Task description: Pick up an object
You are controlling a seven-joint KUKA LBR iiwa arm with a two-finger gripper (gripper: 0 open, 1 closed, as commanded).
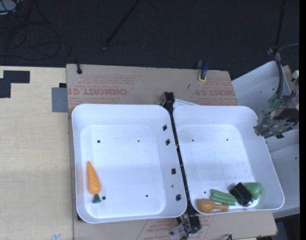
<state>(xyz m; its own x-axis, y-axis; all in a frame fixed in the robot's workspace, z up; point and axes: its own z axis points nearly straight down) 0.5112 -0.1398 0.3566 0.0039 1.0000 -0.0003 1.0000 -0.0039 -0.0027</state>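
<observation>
An orange toy carrot (93, 179) with a green stub lies near the left wall of the left bin (120, 115). In the front right corner of the right bin (218, 115) sits a cluster: a green pod-shaped toy (223, 197), a black block (241, 193), a light green piece (254, 188) and an orange pear-shaped toy (211, 205). My gripper (274, 122) hangs at the far right, just outside the right bin's right rim, well away from the cluster and with nothing visible in it.
A black divider with clips (174, 154) runs between the two bins. Both stand on a cardboard sheet (143, 86) on the wooden bench (28, 149). A blue and yellow clamp (203, 71) sits at the cardboard's back edge.
</observation>
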